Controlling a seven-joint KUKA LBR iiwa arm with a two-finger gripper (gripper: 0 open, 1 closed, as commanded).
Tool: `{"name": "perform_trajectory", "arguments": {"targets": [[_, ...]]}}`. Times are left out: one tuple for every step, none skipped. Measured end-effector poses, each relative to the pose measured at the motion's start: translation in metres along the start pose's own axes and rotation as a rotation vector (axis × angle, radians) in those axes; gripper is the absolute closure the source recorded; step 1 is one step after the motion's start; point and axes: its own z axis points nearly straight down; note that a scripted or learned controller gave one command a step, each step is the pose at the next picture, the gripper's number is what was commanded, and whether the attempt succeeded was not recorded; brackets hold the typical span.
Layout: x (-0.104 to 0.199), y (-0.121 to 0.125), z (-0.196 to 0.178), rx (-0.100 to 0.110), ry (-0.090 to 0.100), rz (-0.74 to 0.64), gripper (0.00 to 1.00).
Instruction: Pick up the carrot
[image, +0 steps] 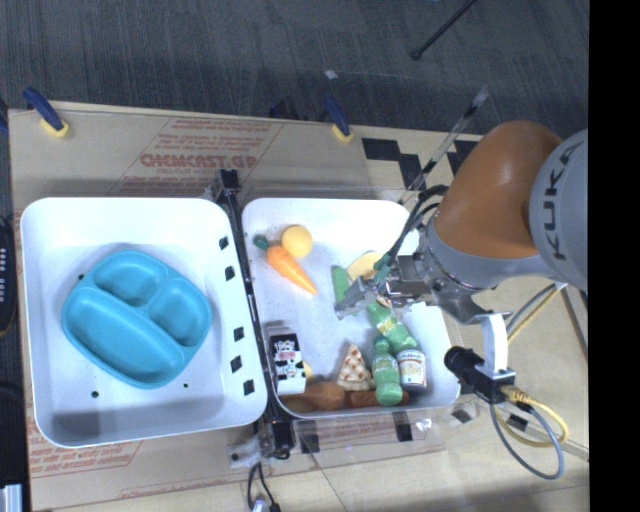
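Note:
The orange carrot (291, 268) lies in the right bin (330, 212), in its upper left part, green stem end pointing up-left. A yellow round fruit (297, 240) touches it just above. My gripper (350, 292) hangs over the middle of the same bin, a short way right of the carrot's tip and apart from it. The carrot lies free on the bin floor. The grey wrist and orange band (490, 200) cover the bin's right side.
A green piece (341, 277) and a yellow item (362, 264) sit beside the gripper. Green bottles (386, 375), a jar (411, 367), a pizza slice (352, 368), a milk carton (287, 361) and a brown item (325, 398) crowd the bin's front. The left bin holds a blue divided plate (137, 316).

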Motion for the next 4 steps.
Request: {"name": "perform_trajectory", "arguments": {"targets": [[0.013,0.054,0.12,0.01,0.0,-0.091,0.0],[-0.008,0.074,0.169,-0.002,-0.001,0.275,0.0],[-0.007,0.073,0.159,0.003,-0.003,0.264,1.0],[0.06,0.066,0.065,-0.003,0.001,0.345,1.0]]}}
